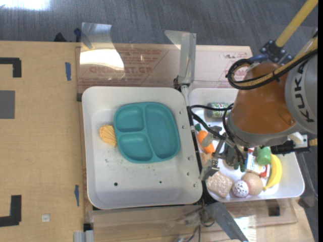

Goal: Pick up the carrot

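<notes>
We see metal two-finger gripper (218, 158) low in right white bin (295, 185), just beside small orange carrot (205, 141); finger state we cannot tell. Grey-orange arm (265, 105) leans in above.

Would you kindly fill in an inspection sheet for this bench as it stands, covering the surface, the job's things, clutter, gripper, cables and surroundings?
Surface: two white bins side by side, left bin and right bin, on a cardboard-covered bench.
Job's things: carrot, orange, in the right bin near the divider, partly hidden by the arm.
Clutter: teal divided plate and a yellow shell-shaped piece in the left bin; banana, egg, speckled block and dotted ball in the right.
Gripper: gripper low over the right bin, beside the carrot.
Cables: black cables looped on the arm.
Surroundings: grey carpet.
</notes>
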